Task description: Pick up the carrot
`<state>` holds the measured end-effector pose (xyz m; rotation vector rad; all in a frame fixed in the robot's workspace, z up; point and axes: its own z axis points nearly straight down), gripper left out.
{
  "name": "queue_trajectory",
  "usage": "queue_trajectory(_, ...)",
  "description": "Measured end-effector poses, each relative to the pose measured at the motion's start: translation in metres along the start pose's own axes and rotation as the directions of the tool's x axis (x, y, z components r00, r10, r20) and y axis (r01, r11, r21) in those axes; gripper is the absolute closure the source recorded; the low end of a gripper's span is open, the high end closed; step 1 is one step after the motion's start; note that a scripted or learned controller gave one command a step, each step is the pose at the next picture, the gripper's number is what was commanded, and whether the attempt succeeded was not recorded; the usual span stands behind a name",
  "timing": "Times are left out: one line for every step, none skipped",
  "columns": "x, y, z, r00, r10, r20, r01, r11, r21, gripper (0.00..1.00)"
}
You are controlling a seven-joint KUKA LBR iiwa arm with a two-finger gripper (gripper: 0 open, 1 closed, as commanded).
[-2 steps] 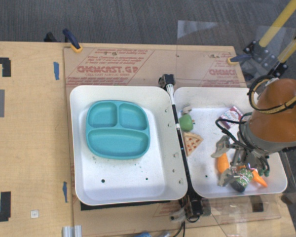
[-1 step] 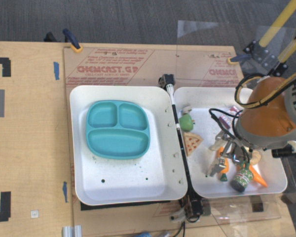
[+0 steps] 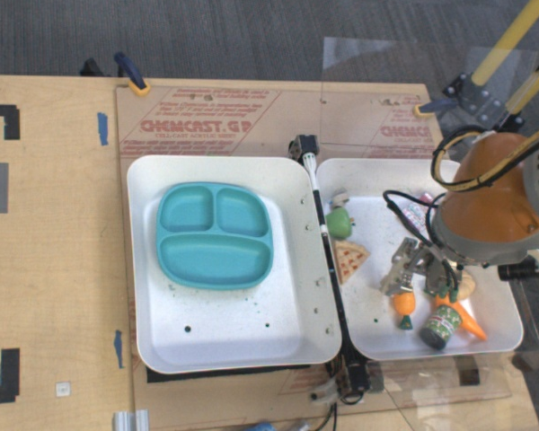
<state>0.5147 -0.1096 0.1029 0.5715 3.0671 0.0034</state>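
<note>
An orange carrot (image 3: 468, 321) with a green top lies near the front right corner of the right bin (image 3: 508, 344), its tip pointing to the lower right. A second small orange piece (image 3: 403, 304) with a green end lies left of it. My gripper (image 3: 401, 284) hangs low over the right bin, right above that small orange piece and to the left of the carrot. Whether it touches either one is hidden by the wrist. A green bottle (image 3: 440, 327) lies between the two orange things.
A pizza slice (image 3: 349, 260) and a green fruit (image 3: 340, 223) lie at the right bin's left side. The left bin (image 3: 162, 330) holds a teal divided plate (image 3: 175, 259). Cables and the orange wrist band (image 3: 490, 196) hang over the right bin's back.
</note>
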Motion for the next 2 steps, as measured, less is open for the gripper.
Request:
queue_trajectory(0.007, -0.051, 0.011, 0.868, -0.497, -0.003, 0.497, 0.868, -0.003, 1.0)
queue_trajectory(-0.002, 0.023, -0.084, 0.988, -0.154, -0.011, 0.154, 0.988, 0.0, 1.0)
